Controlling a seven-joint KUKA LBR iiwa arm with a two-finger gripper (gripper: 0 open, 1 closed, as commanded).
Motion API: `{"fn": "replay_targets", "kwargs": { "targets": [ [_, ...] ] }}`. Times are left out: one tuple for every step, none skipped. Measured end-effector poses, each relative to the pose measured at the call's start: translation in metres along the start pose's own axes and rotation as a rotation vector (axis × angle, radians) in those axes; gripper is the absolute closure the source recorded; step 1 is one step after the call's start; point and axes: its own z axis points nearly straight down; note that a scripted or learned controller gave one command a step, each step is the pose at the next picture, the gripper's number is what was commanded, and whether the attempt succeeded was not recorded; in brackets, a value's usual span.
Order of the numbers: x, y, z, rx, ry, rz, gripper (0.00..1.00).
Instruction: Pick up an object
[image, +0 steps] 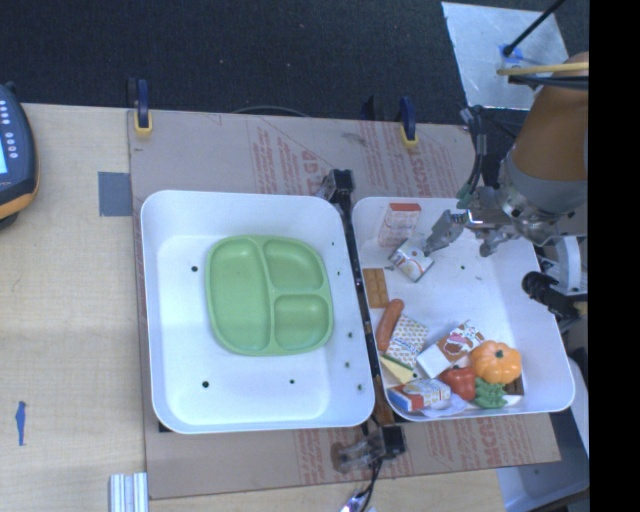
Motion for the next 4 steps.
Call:
{"fn": "replay_targets", "kwargs": {
  "targets": [
    [0.003, 0.047, 0.12, 0.005, -0.001, -0.004, 0.0],
    [0.017, 0.063, 0.119, -0.003, -0.002, -0.004, 0.0],
    [-0.004, 0.049, 0.119, 0.002, -0.001, 0.002, 0.0],
    [0.006, 0.063, 0.118, -0.003, -0.001, -0.001, 0.0]
  ]
}}
